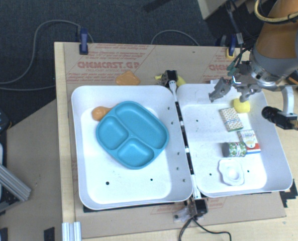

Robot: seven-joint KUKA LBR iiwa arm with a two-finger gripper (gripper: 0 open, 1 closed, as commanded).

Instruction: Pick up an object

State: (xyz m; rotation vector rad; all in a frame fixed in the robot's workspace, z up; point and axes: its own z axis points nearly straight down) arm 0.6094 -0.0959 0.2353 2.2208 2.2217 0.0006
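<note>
The left bin (88, 185) holds a blue divided plate (132, 133) with an orange object (99, 113) touching its upper-left edge. The right bin (274, 177) holds a patterned packet (230, 118), a green-and-white item (235, 149), a white cap (232, 173) and a yellow object (241, 105). The tool (232, 90) hovers with fingers spread, gripping nothing, just beside the yellow object.

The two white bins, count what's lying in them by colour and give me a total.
Blue: 1, divided plate
Orange: 1, small lump
Yellow: 1, small object
Patterned: 1, packet
White-red: 1, packet
Green: 1, wrapped object
White: 1, round piece
Total: 7
</note>
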